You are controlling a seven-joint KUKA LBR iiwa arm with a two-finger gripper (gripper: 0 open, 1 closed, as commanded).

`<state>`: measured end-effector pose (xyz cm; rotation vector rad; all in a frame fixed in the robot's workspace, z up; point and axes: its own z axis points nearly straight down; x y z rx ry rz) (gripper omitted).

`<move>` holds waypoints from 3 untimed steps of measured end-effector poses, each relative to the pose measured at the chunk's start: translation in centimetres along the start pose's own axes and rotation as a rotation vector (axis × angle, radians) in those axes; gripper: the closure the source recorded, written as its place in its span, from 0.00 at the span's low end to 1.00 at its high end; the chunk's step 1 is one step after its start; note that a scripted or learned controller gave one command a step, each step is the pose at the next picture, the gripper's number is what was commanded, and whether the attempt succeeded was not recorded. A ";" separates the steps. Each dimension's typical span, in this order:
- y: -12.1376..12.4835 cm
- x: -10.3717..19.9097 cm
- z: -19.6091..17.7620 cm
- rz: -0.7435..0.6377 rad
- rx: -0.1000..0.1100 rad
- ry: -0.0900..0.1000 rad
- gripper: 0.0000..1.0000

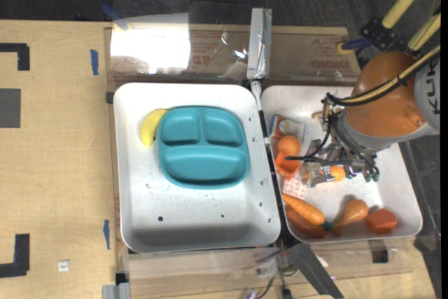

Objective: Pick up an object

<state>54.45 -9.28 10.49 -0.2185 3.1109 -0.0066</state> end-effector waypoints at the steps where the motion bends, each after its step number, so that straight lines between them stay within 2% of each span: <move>1: -2.1 -2.2 -11.9 -0.073 0.000 0.003 1.00; 2: 3.2 -5.4 -9.8 0.018 -0.007 0.014 1.00; 3: 3.0 -5.4 -9.9 0.020 -0.005 0.013 0.00</move>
